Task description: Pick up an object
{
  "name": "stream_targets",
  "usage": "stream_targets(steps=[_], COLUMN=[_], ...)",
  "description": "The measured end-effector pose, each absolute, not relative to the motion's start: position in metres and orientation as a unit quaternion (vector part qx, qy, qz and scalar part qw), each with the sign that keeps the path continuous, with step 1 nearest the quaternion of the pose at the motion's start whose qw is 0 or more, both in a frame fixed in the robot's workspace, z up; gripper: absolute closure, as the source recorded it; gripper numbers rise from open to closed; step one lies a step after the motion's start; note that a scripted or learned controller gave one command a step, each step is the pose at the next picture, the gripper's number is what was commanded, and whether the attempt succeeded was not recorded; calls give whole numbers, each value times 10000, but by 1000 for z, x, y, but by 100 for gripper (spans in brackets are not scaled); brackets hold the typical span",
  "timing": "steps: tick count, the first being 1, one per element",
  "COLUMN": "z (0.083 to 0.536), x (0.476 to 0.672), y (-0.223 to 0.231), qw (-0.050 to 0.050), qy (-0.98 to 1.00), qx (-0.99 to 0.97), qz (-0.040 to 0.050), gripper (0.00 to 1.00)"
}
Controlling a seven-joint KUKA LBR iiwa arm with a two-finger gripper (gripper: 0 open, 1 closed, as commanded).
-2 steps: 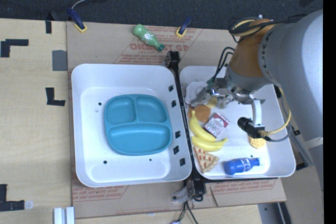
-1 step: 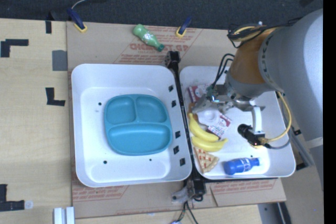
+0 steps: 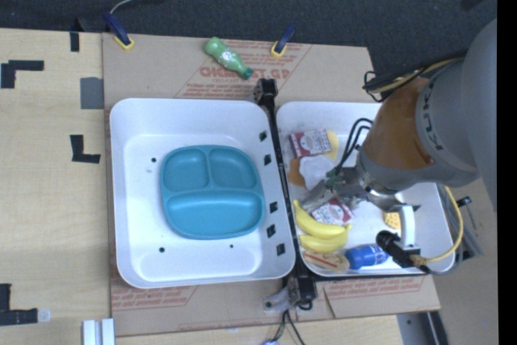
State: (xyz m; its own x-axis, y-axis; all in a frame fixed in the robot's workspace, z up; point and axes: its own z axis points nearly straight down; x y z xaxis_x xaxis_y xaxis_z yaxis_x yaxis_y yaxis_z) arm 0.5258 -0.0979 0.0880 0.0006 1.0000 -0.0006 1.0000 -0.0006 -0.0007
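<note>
The right bin (image 3: 440,242) holds a jumble of small items: a yellow banana (image 3: 321,231), a red-and-white packet (image 3: 330,213), a red-and-yellow packet (image 3: 312,143), a brownish piece (image 3: 311,170), a blue item (image 3: 365,256) and a small yellow waffle-like piece (image 3: 393,218). My gripper (image 3: 329,190) hangs low over the middle of this pile, just above the red-and-white packet and the banana. The grey and orange arm covers the bin's right half. I see nothing clearly between the fingers.
The left bin (image 3: 129,174) contains a blue divided plate (image 3: 212,191). A green bottle (image 3: 227,58) lies on the cardboard behind the bins. A black divider (image 3: 276,174) separates the bins. Cables run along the right bin's near right corner.
</note>
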Motion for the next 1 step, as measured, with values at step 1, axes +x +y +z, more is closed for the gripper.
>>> stream_targets(steps=[1], z=[87], x=[585], y=[-95], qw=[-21], qy=[-7075], qx=[-7068], qz=[-15], gripper=[0])
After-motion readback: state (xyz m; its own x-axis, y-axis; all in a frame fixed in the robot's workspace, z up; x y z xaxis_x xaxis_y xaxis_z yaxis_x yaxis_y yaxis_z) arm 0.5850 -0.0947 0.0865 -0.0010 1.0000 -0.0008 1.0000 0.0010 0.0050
